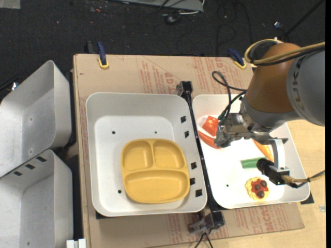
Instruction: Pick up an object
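Arm reaches over the right bin; the right bin is the landmark for what follows. Left bin sits against its left wall and carries a yellow tray, three compartments, nothing in them.

Tool sits low at the right bin's upper left, touching or just above the orange piece. Cannot tell whether the tool is spread or pressed together, nor whether it pinches anything.

Key relation, judged: the orange piece lies just up-left of the tool, against the bin's left wall, long axis running diagonally along that wall. Little room on the wall side.

Other candidates: green stick mid-bin, axis left-right; flat yellow piece with dark spots at lower right.

Tabletop is brown board; dark floor beyond.
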